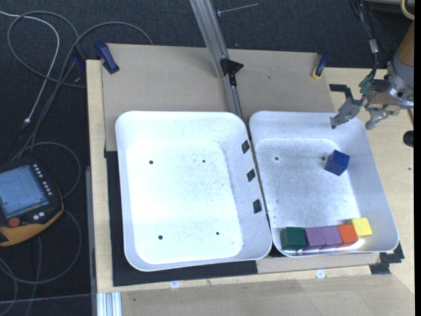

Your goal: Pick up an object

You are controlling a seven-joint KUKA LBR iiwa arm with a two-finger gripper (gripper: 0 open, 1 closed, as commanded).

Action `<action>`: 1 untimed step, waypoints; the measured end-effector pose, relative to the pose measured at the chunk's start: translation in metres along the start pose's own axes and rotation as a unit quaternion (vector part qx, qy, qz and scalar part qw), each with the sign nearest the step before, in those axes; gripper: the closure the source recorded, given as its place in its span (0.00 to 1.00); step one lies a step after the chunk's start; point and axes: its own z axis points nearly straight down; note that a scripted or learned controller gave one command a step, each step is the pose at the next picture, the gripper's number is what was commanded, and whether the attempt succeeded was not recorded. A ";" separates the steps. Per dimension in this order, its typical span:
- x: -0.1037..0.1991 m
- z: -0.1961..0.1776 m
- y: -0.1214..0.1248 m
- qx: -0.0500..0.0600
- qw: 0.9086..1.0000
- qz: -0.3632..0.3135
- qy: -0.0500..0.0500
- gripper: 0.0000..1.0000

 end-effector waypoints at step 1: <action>-0.004 -0.050 0.001 -0.006 1.000 0.000 -0.002 0.00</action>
